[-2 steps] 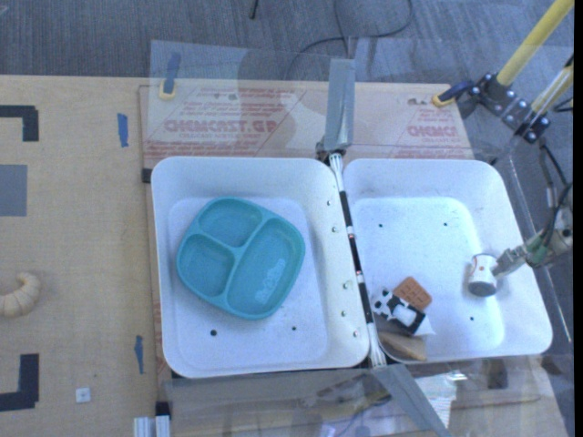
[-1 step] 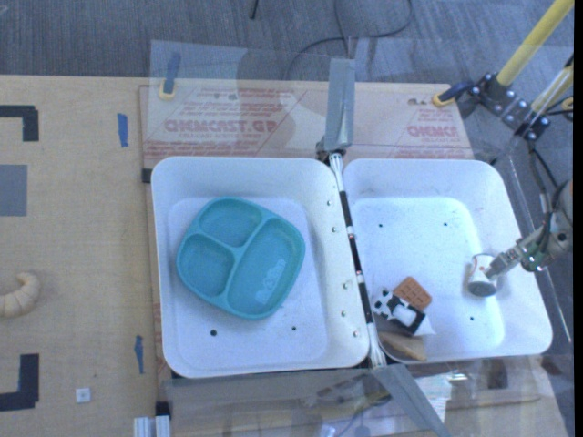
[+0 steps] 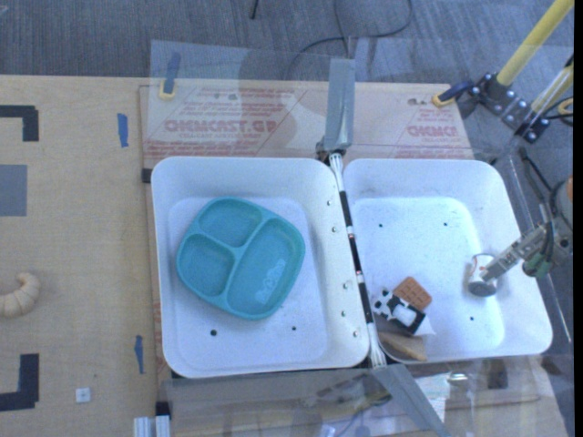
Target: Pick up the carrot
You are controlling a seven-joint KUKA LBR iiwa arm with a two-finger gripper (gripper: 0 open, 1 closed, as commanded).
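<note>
Two shallow white plastic bins side by side at mid-frame on a pale wooden bench: left bin, right bin.

In the left bin, a teal round plate with three compartments, lying flat and a little left of that bin's centre.

In the lower left corner of the right bin, a small cluster near the divider between the bins: a small orange square waffle-like piece, just below and left of it a black-and-white toy-like object, and below that a tan-orange tapered piece against the bin's lower wall. Cannot tell for certain, but probably the carrot, that tapered piece.

At the right side of the right bin, the silvery two-finger gripper, low over the white floor, reaching in from the right edge of the frame on a slanted metal wrist. Well apart from the cluster, with bare bin floor between. Open or closed: cannot tell. Nothing seen in its grasp.

At the far left edge of the frame, on the bench, a beige curved croissant-like object. Above the bins, a grey strip of tape.
</note>
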